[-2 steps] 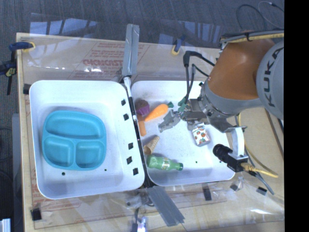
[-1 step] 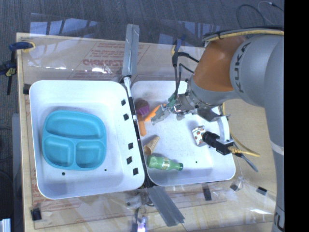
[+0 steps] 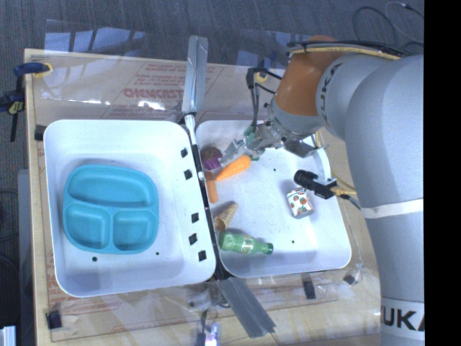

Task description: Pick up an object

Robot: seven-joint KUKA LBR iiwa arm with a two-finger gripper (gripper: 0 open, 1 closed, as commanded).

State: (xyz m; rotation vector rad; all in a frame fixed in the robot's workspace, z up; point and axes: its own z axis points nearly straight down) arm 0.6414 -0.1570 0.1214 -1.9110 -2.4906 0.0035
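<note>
My gripper [image 3: 235, 151] reaches into the upper left part of the right bin [image 3: 328, 247], low over the objects there. Its tip sits just above an orange carrot [image 3: 235, 169] that lies at a slant, and right beside a dark purple round vegetable [image 3: 211, 160]. I cannot see anything held in the gripper. A small orange piece [image 3: 211, 191] lies along the bin's left wall below the purple vegetable.
The right bin also holds a waffle cone [image 3: 225, 213], a green bottle [image 3: 245, 245] lying on its side near the front, and a small printed box [image 3: 300, 202]. A blue divided plate [image 3: 110, 207] lies in the left bin [image 3: 65, 139]. The arm covers the right bin's upper right corner.
</note>
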